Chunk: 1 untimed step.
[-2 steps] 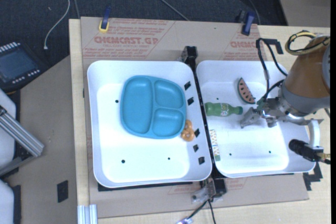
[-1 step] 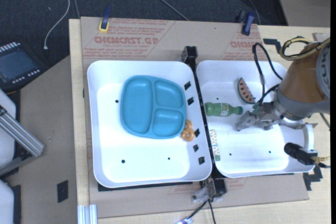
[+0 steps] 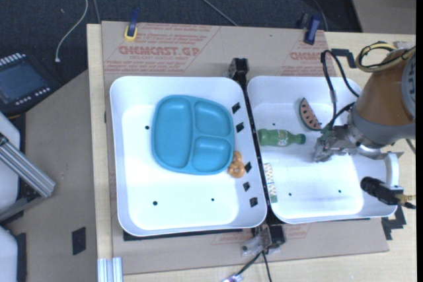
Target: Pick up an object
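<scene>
I see a small green bottle lying on its side in the right bin, near the bin's left wall. It looks like smooth plastic w/ a pale label round its middle and a thin neck pointing right. Up and to the right of it sits a watermelon slice toy, curved, red w/ dark seeds and a green rind. A flat little packet w/ print on it lies by the left wall, lower down.

The gripper is low in the right bin, just right of the bottle's neck. It's a small grey metal bit under the arm's orange band. I can't tell if it's spread or pinched, too blurry. Nothing shows between its tips.

The left bin holds a big blue tray w/ three sections, round corners, shiny. A small orange lumpy thing sits touching its lower right edge.

Both bins are white and shallow, on a brown cardboard sheet w/ red print, held by blue clips at the top. Dark carpet and loose cables lie behind the bench.
</scene>
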Each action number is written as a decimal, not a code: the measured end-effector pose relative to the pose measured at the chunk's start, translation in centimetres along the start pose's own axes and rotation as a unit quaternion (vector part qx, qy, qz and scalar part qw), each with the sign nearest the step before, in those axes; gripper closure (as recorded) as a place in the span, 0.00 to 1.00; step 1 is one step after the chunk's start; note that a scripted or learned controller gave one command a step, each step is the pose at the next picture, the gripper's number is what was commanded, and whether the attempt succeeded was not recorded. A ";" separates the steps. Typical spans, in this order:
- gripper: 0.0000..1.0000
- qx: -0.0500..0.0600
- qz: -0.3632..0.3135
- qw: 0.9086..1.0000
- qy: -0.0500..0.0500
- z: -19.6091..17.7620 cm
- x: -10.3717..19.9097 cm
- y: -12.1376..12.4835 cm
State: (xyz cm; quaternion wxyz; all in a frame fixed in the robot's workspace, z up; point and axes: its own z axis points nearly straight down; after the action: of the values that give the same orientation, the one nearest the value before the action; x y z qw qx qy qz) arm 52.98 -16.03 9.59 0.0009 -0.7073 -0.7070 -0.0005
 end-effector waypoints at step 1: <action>1.00 -0.003 -0.001 1.000 -0.002 -6.3 0.3 -0.3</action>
State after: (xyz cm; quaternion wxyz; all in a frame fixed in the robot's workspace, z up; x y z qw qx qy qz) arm 52.66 -15.74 15.86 -0.0024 -0.7068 -0.7074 -0.0015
